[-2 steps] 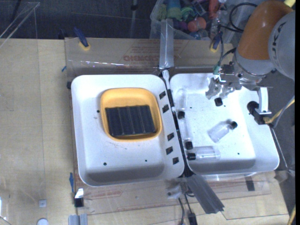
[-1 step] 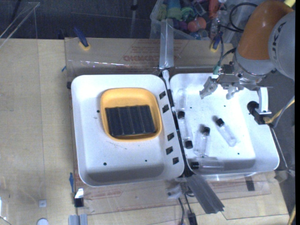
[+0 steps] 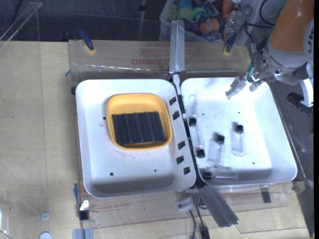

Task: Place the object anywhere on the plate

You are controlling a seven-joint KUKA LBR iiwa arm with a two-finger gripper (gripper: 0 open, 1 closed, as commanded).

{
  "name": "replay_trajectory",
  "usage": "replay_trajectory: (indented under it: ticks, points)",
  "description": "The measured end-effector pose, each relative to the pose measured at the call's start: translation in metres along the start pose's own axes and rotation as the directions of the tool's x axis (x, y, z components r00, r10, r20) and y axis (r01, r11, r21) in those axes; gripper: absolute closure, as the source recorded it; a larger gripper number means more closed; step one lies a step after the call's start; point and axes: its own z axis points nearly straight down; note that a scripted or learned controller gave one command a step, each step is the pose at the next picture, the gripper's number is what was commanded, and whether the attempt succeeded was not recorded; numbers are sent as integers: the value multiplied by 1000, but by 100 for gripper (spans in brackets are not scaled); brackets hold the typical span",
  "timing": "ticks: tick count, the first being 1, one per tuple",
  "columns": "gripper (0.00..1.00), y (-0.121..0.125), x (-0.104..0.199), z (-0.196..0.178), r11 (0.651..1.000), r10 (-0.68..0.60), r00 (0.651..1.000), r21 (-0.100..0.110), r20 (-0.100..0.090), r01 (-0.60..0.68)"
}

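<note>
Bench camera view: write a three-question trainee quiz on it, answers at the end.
1. True or false: the yellow plate sits in the right bin.
2. Which bin holds the clear vials? A left, B right.
3. Fill in: a dark ribbed ____ lies on the plate.

Key: 1 false, it sits in the left bin. 2 B. 3 block. The gripper hovers over the right bin's far edge.

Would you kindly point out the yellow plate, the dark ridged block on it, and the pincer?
yellow plate (image 3: pixel 113 103): camera view, on its bare upper-left rim.
dark ridged block (image 3: pixel 138 127): camera view, on its middle ridges.
pincer (image 3: pixel 237 88): camera view, at its fingertips, above the right bin.
</note>
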Motion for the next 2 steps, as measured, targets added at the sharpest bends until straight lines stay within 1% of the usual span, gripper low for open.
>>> replay_trajectory:
  ticks: [1,2]
  points:
    - [0,-13,-47,-57,977,-213,977,-1,2,213]
    - [0,-21,-78,-73,884,-467,884,-2,2,467]
